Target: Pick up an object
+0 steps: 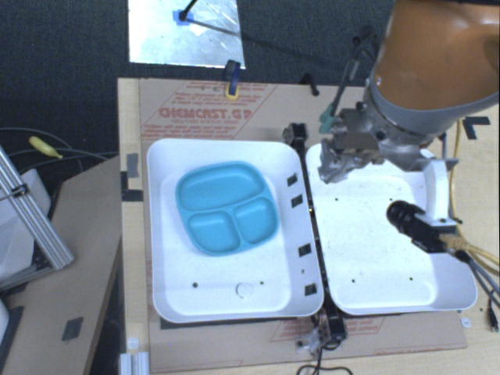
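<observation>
I'm looking down at a smooth, glossy blue plastic tray (227, 207), rounded at the corners and moulded into three compartments, lying flat in the middle of the left white bin (168, 287). The right white bin (375, 287) is showing a speckled, matte floor. My gripper (337, 162) is hanging over that bin's upper-left corner, grey metal under the orange band; I cannot tell how it is set, and I'm seeing nothing held in it.

A blue divided plate (227, 207) lies in the left bin (164, 287) (pincer (334, 165) over the right one (391, 295)).
</observation>
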